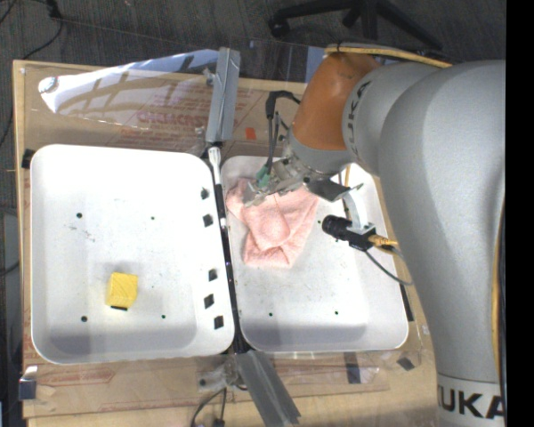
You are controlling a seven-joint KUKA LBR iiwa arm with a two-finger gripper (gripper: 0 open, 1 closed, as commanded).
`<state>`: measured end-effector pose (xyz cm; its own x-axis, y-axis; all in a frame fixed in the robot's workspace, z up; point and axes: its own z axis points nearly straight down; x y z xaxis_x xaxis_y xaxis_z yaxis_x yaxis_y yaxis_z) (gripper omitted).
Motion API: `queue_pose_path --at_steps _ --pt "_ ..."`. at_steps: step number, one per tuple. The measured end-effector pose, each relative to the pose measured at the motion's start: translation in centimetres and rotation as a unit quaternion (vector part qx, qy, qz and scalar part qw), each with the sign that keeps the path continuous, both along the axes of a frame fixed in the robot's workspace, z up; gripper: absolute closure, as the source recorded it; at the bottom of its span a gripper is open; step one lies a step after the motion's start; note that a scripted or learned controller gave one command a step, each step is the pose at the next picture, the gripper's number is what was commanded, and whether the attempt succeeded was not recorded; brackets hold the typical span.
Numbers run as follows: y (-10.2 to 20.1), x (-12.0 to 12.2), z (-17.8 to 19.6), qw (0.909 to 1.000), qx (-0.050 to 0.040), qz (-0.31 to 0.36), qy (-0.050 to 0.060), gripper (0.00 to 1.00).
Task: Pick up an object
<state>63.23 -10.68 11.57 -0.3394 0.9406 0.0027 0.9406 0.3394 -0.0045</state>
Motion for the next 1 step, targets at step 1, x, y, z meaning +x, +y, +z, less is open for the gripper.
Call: queue_pose_path --at_steps 1 --pt "-1.81 -1.58 2.9 0.9975 -0.0011 -0.071 -0.001 1.0"
